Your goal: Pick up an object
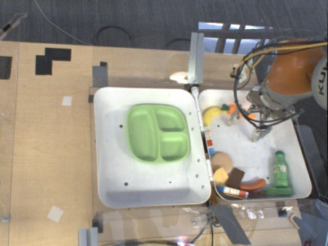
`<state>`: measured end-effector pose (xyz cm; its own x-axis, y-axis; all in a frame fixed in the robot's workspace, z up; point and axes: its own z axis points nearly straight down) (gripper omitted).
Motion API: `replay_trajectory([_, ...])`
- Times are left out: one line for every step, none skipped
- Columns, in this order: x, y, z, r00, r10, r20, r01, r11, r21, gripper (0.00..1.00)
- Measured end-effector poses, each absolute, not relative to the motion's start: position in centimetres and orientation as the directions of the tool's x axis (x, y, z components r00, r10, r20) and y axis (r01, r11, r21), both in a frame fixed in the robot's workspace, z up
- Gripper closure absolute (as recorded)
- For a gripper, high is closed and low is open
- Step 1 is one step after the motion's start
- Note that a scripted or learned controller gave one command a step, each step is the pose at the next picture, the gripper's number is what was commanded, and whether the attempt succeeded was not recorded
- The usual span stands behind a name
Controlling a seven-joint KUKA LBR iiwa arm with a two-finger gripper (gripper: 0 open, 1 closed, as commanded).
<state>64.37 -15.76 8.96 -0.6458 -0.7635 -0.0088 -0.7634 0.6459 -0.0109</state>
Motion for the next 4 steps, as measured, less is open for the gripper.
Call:
replay_trajectory([66.9, -10.2, 9.1, -0.733, -0.68, 0.009, -0.68, 0.733, -0.007, 0.0])
replay_trajectory([67.5, -9.7, 10.5, -0.733, -0.68, -0.016, -0.68, 0.733, -0.019, 1.0])
replay_trajectory([67.3, -11.3, 27.6, -0.775, -0.632, -0.02, -0.632, 0.775, -0.019, 1.0])
replay_trajectory([66.0, -15.1, 9.5, -0.764, -0.645, -0.006, -0.645, 0.764, -0.003, 1.0])
